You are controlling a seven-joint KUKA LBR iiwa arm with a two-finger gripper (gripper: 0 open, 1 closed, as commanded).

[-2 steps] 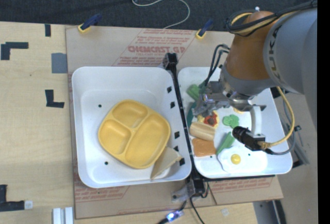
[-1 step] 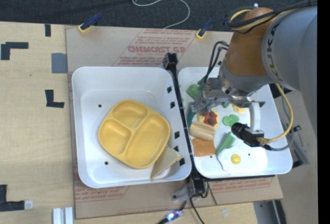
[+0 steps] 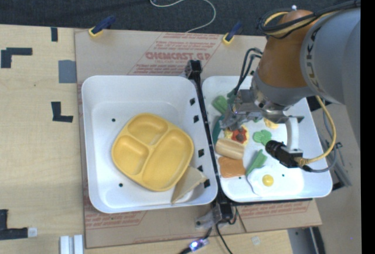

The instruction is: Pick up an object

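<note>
The right bin (image 3: 304, 187) holds several toy foods: a hot dog in a bun (image 3: 229, 148), an orange slab (image 3: 232, 167), a green pod (image 3: 256, 160), a fried egg (image 3: 266, 181), a red piece (image 3: 240, 133) and green leafy pieces (image 3: 220, 103). My gripper (image 3: 237, 122) hangs low over the bin's left part, right above the red piece and the hot dog. The wrist hides the fingers, so their state is unclear.
The left bin (image 3: 99, 95) holds a yellow divided tray (image 3: 153, 151) and a beige wedge (image 3: 187, 186) at its front right. A black divider (image 3: 202, 112) runs between the bins. A black cable plug (image 3: 280, 153) dangles over the right bin.
</note>
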